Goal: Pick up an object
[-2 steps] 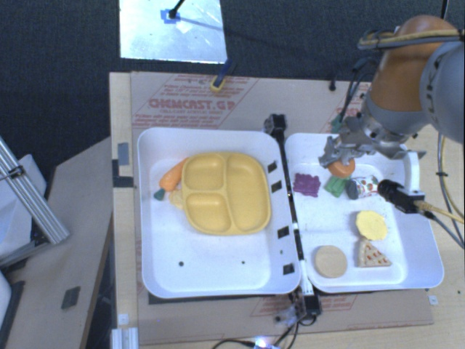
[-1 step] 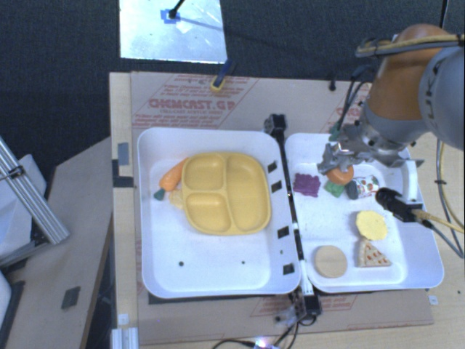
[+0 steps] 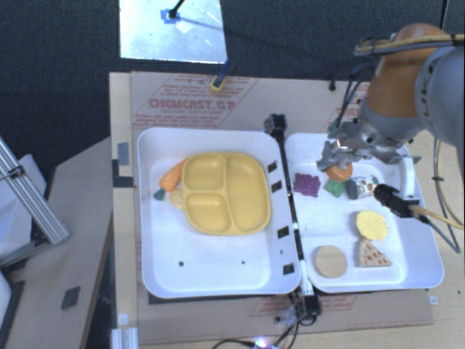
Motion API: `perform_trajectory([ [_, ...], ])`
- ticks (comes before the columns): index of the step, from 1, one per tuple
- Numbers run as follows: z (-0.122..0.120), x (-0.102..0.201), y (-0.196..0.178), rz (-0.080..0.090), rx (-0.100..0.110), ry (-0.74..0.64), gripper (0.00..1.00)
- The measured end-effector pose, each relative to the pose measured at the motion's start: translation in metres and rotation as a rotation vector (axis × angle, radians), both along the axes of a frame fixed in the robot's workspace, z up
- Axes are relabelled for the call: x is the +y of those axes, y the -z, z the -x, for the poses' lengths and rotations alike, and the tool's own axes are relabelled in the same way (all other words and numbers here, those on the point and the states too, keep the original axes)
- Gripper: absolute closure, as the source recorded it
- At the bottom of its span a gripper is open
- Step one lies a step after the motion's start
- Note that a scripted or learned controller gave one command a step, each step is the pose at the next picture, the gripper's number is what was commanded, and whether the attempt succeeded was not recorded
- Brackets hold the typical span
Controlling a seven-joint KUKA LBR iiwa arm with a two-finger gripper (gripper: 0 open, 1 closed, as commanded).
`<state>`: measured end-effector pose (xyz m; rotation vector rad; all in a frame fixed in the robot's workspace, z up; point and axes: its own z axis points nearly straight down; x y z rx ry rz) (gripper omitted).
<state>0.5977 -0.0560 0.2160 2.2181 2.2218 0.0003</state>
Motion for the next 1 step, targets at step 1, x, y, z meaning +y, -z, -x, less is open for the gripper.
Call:
perform_trajectory([
  [1,0.0031,0.0068,-0.0196,-0.002,-0.002,-0.004,1.0],
])
